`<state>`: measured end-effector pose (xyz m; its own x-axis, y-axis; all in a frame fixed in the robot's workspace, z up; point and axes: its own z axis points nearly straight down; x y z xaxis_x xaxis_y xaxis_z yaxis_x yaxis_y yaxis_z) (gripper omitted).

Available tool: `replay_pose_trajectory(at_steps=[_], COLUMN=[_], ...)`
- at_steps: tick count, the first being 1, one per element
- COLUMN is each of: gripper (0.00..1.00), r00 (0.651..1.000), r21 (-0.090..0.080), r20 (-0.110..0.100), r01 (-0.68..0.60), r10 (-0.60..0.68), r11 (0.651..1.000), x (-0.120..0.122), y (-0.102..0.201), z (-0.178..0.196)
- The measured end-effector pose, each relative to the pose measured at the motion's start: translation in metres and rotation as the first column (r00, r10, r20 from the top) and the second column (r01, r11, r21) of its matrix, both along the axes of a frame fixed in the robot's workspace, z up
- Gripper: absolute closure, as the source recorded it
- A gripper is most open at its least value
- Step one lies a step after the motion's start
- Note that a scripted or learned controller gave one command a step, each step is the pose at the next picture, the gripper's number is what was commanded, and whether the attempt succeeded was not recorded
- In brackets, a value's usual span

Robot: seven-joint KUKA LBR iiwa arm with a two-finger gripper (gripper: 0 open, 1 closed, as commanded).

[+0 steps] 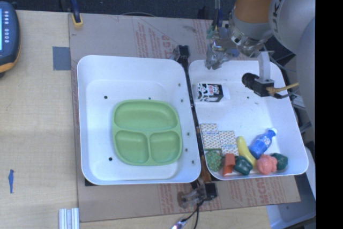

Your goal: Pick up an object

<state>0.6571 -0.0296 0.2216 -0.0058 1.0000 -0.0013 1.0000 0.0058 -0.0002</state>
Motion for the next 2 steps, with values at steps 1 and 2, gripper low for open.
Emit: replay_pose_trajectory(at_steps=[1,2], gripper=[1.00,1.00], r00=[1.000,1.000], r21=[0.000,-0.001], r20=[-0.004,-0.005], r01=[-0.001,0.008], r10=[0.001,-0.008], r11=[1.000,1.000], x=[-0.001,-0.009], y=[0.059,-0.063], z=[-0.004,-0.030])
